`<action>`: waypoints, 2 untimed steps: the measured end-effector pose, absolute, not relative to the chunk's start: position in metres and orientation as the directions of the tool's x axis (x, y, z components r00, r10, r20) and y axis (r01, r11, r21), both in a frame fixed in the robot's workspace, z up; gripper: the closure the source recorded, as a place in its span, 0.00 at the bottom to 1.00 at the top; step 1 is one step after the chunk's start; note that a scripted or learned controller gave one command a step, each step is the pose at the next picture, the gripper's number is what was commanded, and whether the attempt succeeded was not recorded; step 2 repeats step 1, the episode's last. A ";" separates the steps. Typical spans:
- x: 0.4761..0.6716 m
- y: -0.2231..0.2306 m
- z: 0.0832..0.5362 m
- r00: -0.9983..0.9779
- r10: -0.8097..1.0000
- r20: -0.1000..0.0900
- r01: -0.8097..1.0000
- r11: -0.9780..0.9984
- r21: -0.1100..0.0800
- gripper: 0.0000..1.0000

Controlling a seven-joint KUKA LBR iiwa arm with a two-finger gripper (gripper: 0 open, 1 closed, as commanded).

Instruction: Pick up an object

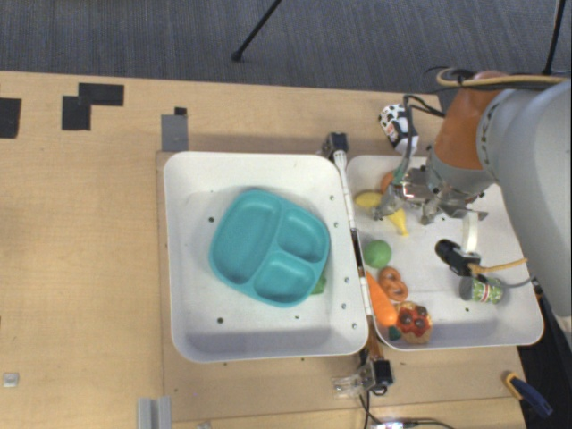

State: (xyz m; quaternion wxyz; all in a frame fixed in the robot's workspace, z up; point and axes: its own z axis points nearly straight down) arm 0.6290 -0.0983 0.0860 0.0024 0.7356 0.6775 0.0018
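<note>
A pale wooden table point(80, 239) seen from above carries two shallow white bins side by side. The left bin point(179, 266) holds a teal plate point(268, 244) with three compartments, lying slightly tilted near the middle. A small green scrap point(318, 284) peeks out from under its lower right edge.

The right bin point(429, 320) holds a scatter of small toy foods. A yellow fruit point(367, 199) lies near the far left corner, with an orange piece point(387, 181) just beyond it. A yellow wedge point(399, 225) sits just beside the fruit, towards the middle. A green ball point(378, 253) rests against the left wall. Nearer the camera along that wall lie a pretzel point(392, 282), a carrot point(382, 304) and a red berry cluster point(413, 322), all close together. A green-labelled can point(484, 290) lies on its side towards the right.

The grey arm point(527, 150), with its orange band, reaches in from the right. The gripper point(407, 206) is low over the far part of the right bin, just beside the yellow wedge and near the yellow fruit. Whether it is open or closed cannot be told, and nothing can be seen held in it
</note>
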 end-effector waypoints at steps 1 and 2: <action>0.631 -0.098 0.098 0.074 0.997 -0.001 0.997 -0.074 0.010 1.00; 0.631 -0.098 0.098 0.074 0.997 -0.001 0.997 -0.074 0.010 1.00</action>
